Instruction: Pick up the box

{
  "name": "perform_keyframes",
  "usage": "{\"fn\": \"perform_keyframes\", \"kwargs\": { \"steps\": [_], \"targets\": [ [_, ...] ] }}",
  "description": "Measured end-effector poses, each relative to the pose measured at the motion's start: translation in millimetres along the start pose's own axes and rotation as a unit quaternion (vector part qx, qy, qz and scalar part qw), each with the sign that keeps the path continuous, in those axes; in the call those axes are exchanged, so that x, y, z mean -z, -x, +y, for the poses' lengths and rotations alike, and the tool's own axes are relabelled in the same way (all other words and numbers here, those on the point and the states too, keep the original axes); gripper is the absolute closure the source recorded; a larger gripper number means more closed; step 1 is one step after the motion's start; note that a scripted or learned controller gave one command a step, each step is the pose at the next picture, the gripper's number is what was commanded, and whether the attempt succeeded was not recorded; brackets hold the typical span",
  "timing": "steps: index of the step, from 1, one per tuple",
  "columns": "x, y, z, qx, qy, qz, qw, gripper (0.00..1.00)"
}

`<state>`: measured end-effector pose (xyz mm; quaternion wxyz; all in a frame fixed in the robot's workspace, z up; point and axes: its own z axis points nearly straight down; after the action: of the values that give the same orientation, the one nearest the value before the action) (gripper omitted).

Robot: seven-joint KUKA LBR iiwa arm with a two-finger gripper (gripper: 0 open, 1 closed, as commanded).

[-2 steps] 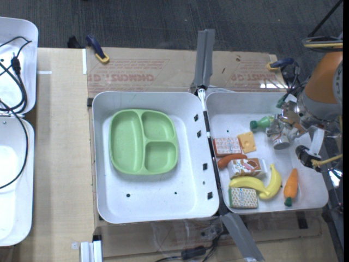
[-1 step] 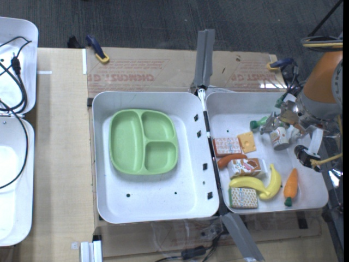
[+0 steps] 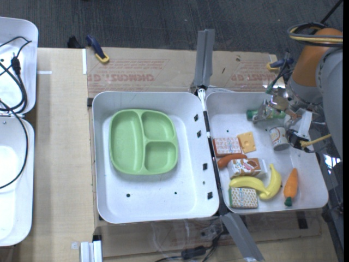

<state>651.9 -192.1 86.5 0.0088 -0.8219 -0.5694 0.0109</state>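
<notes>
The robot's hand (image 3: 279,109) hangs at the upper right of the frame, over the far right corner of the right bin (image 3: 311,201). Its metal parts are a blurred tangle there, and whether it is open or closed cannot be told. Nothing visibly sits in its grasp.

Just below the hand lies a small can (image 3: 280,138) on its side, and to the hand's left a green bottle-like item (image 3: 255,113).

Further toward the middle of the frame, in the left half of the same bin, is the box (image 3: 227,146): small, flat, reddish orange with a pale printed face, lying flat close to the bin's left wall. A yellow cheese wedge (image 3: 247,142) sits just beside it on the right, and a red-orange sausage-shaped piece (image 3: 230,159) lies just below. Lower still are another printed packet (image 3: 246,167), a banana (image 3: 260,185), a checked carton (image 3: 243,197) and a carrot (image 3: 290,184).

The left bin (image 3: 109,201) holds a green divided plate (image 3: 144,141).

This looks like the approach stage: the hand is well apart from the box. Next it would need to travel left across the bin and descend over the box without catching the cheese.
</notes>
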Motion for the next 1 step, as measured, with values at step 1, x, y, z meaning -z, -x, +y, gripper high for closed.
{"fn": "perform_keyframes", "kwargs": {
  "steps": [1],
  "targets": [
    [1.7, -31.2, -14.0, -0.144, -0.001, -0.003, 0.9895, 0.00]
  ]
}}
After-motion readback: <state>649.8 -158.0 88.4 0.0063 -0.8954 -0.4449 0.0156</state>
